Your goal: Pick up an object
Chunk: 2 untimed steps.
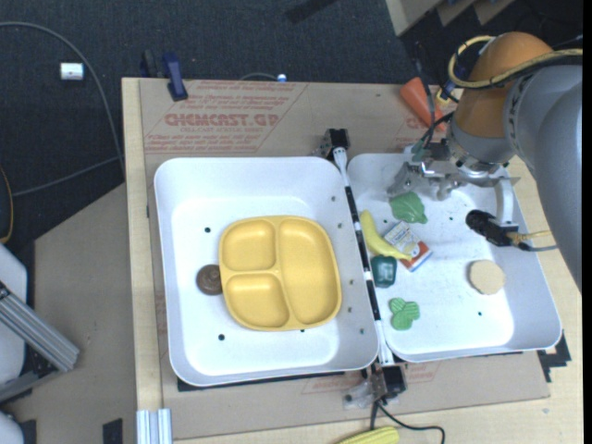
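- Reading "CHEMCAST GP" in red, upside-down and mirrored-looking, on the brown board (222, 117) lying under both bins, up and to the left of the gripper (418, 176).
- Seeing small red and white print on the packet (407, 244) below the gripper, too small for reading.
- Hanging over the upper part of the right bin (518, 326), the gripper, just above a green leafy piece (408, 208); not able to tell how far open, and nothing clearly between the fingers.
- Lying just below and a little left of the gripper, the yellow banana (374, 235), long axis running from upper left to lower right, beside the bin wall.
- Resting further below: a green block (384, 270) and a green clover-shaped toy (403, 313).
- Sitting lower right of the gripper, a tan round piece (486, 277).
- Lying far left in the left bin (185, 192), a yellow divided plate (279, 272), touching a brown disc (209, 279).
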{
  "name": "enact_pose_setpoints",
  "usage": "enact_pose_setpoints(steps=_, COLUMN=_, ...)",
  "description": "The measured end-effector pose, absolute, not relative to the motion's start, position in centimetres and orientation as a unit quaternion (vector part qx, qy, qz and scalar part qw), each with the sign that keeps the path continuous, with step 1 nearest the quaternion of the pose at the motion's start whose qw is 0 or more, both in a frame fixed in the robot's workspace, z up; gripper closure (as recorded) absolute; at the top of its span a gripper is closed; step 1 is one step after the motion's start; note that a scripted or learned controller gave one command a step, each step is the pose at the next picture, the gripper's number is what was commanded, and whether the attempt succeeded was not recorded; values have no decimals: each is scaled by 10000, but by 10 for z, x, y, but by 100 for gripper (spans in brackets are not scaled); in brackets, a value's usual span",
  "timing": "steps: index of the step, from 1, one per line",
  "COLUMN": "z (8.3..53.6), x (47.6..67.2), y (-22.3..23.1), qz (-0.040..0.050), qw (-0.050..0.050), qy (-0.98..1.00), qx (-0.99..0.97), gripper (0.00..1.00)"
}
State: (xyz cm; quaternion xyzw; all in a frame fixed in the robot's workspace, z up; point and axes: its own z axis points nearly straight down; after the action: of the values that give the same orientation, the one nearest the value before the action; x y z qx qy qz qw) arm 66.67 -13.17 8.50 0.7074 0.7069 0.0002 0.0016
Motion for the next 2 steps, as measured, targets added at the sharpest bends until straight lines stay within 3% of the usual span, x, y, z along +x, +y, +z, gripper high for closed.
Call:
enact_pose_setpoints(steps=1, z=85, x=667, y=-96, qz=-1, qw=-10, qy=7076, qx=7066, gripper=0)
enact_pose_setpoints(steps=2, z=85, x=665, y=-135, qz=2, qw=15, qy=7068, qx=7074, gripper=0)
